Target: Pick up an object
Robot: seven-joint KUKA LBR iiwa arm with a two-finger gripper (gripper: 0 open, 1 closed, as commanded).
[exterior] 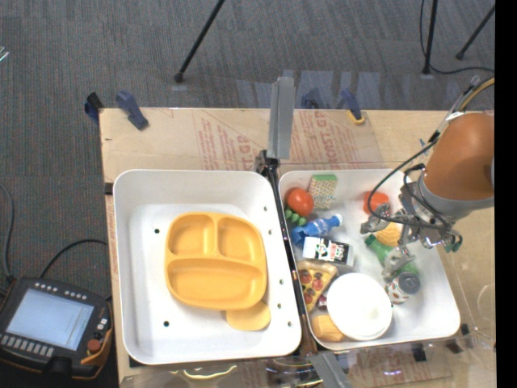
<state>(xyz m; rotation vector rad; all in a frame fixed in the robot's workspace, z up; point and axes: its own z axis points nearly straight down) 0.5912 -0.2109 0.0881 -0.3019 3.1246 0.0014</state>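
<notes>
Claw (401, 234) down low in the right bin (448, 301), parked over the clutter along its right side, arm coming in from the right with the orange band (462, 156) above it. Can't tell whether it's open or closed from this angle, too much metal and too many small things overlapping.

Directly under and around it: yellow item (389, 234), maybe toy corn, touching or just beside the claw, and a green bottle-like thing (380, 249) poking out to the near-left. Bottle's long axis runs on a slant, far-left to near-right. Just nearer than the claw, a small cup or can (404, 284). Red-orange ball (376, 201) just on the far side.

Further left in the same bin: tomato (299, 200), blue bottle (317, 226), small dark carton (327, 251), pizza slice (311, 281), white plate (359, 305) toward the near edge.

Left bin (133, 217) well apart, with a yellow divided tray (216, 261).

Best guess for the target: yellow item or green bottle, basically straight below, so mostly a descend-and-close job. Crowding looks like the real risk, pinching two things or none.
</notes>
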